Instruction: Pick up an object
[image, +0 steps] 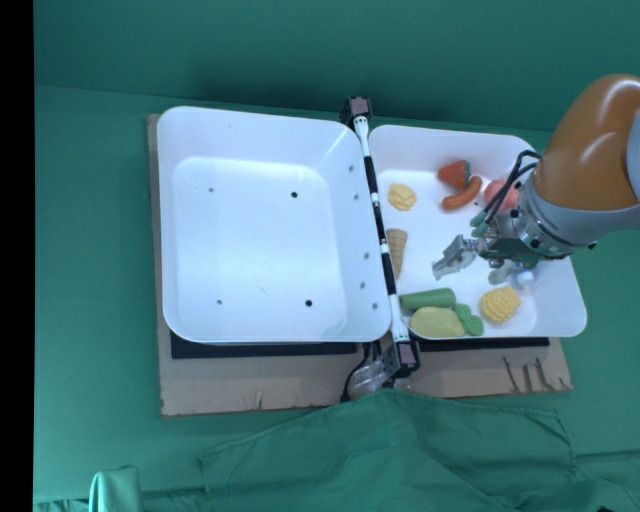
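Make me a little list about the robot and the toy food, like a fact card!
Arm: grey with an orange band, reaching in from the right over the right bin
Gripper: low inside the right bin, nothing seen in it
Left bin: white, shallow, dark dots on its floor
Toys in right bin: red pepper, sausage, yellow shell-shaped piece, ice cream cone, green cucumber, yellow mango, yellow corn
Under the bins: cardboard on green cloth
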